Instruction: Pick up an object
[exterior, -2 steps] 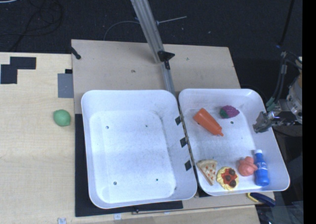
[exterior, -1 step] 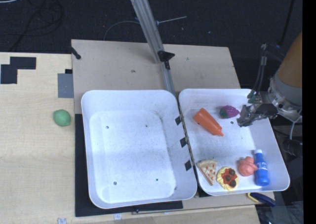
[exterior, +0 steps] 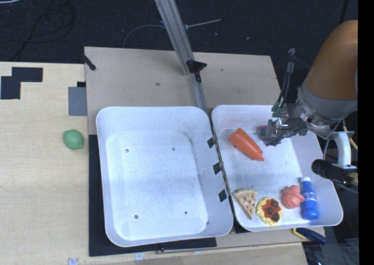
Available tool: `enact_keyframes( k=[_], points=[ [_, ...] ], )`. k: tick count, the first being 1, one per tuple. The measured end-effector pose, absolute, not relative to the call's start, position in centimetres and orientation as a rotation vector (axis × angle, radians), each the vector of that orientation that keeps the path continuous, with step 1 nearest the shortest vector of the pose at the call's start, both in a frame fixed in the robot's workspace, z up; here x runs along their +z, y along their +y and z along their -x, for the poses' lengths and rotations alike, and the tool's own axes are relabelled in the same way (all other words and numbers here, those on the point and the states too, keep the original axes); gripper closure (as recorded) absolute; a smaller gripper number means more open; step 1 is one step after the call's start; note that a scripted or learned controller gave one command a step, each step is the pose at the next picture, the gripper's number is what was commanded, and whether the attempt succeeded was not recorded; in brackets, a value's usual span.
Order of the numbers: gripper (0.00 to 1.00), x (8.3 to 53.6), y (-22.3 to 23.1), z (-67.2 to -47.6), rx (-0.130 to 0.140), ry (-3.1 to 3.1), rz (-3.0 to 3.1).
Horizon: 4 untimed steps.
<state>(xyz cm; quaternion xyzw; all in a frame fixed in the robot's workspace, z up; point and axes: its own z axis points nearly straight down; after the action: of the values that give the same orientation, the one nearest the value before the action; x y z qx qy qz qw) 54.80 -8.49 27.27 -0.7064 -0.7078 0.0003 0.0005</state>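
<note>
Risk first: the orange carrot (exterior: 246,144), a smooth tapered toy lying slantwise in the right bin (exterior: 234,119), could roll or squirt away if pinched off-centre along its slope. Just to its right hovers the gripper (exterior: 273,133); whether it is open or closed I cannot tell.

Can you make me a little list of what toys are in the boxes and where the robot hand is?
right bin: orange carrot, pizza slice, round pizza, pink toy, blue bottle
left bin: no toys
gripper: over right bin, just right of carrot
bench, outside bins: green ball
</note>
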Motion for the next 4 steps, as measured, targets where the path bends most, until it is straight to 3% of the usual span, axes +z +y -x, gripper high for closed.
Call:
enact_keyframes(
  k=[3,4],
  points=[
    [1.00,23.5,4.0,-60.2,0.002,-2.223,2.218],
    [1.00,22.7,8.6,-60.7,0.001,-2.223,2.218]
  ],
)
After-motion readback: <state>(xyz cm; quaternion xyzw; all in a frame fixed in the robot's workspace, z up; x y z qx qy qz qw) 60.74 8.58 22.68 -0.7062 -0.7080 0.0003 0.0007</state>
